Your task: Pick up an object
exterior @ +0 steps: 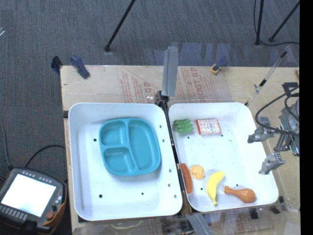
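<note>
White plastic makes up the two shallow bins side by side on the bench (112,84), seen from above at a slant. The left bin (83,190) carries a blue divided plate (130,146), lying near its middle. The right bin (239,114) holds the small things: a green leafy toy (183,126) near its far left corner, a red-and-white patterned card or packet (208,127) just beside it, and along the near side a reddish sausage (186,177) against the left wall, a pale orange round piece (196,171) touching or nearly touching it, a yellow banana (214,186) and a brown drumstick (240,194) just to the banana's right. The arm reaches in from the right, and its jaws (265,151) hang at the right bin's right rim, with two grey fingers (256,137) spread apart, one farther and one nearer, and nothing between them. Every object lies to the left of the jaws; the drumstick is the closest, lower and leftward of the nearer finger but apart from it, while the banana sits a little farther on. A handheld pendant with a bright screen (30,196) rests on the carpet at lower left.
</note>
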Tool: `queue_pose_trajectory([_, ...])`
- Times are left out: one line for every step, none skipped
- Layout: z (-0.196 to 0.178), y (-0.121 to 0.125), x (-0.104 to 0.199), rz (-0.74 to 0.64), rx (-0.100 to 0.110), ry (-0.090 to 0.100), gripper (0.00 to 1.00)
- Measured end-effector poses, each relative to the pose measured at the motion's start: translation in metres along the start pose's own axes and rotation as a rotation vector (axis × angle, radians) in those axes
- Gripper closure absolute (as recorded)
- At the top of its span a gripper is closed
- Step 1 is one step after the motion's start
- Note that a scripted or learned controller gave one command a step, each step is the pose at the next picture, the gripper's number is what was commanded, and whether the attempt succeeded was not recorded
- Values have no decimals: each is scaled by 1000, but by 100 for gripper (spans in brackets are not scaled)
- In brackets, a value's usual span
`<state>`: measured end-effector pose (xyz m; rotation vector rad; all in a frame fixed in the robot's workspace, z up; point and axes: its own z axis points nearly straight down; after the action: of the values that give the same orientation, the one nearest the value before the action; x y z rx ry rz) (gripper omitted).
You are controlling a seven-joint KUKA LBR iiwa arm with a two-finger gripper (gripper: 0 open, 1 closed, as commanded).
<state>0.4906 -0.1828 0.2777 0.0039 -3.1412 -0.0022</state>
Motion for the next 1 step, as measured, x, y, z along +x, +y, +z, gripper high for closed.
queue_pose_trajectory([189,18,5,155,-2,10,0])
